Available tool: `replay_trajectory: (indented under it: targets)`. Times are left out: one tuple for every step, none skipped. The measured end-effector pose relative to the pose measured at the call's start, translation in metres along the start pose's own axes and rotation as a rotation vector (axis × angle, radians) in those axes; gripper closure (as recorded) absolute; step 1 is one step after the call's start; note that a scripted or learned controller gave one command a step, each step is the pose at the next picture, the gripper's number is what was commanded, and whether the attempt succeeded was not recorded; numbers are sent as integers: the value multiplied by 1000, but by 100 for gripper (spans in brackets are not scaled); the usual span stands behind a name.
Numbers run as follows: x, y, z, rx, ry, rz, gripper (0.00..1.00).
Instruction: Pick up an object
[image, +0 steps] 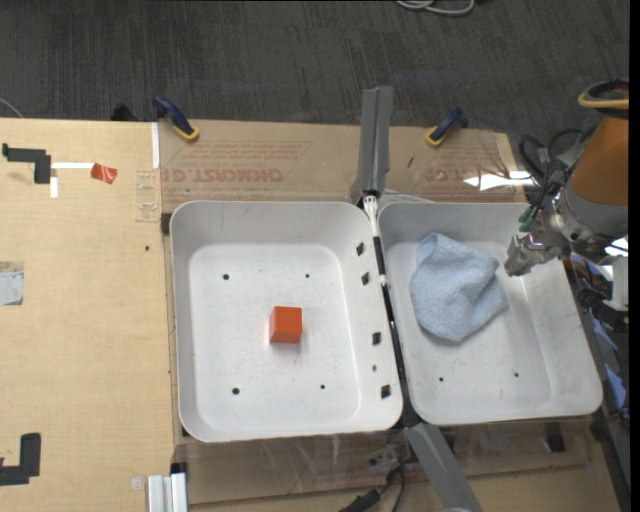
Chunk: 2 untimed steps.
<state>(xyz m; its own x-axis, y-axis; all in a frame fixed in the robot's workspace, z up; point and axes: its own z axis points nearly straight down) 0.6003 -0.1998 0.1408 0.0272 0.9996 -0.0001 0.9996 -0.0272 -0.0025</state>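
end effector (522, 255) at right bin's far right, grip state unclear; blue cloth (455, 287) just left, crumpled, touching or nearly.

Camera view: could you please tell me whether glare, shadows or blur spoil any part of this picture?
In the camera view, glare whitens the shiny film on the cardboard behind the right bin; the gripper looks slightly soft beside the blue cloth; the orange block in the left bin is sharp, with only faint shadow.
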Motion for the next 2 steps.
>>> replay_trajectory:
  targets:
    - [15,27,-94,-4,-2,-13,100]
    - [-7,-27,13,1,0,-146,100]
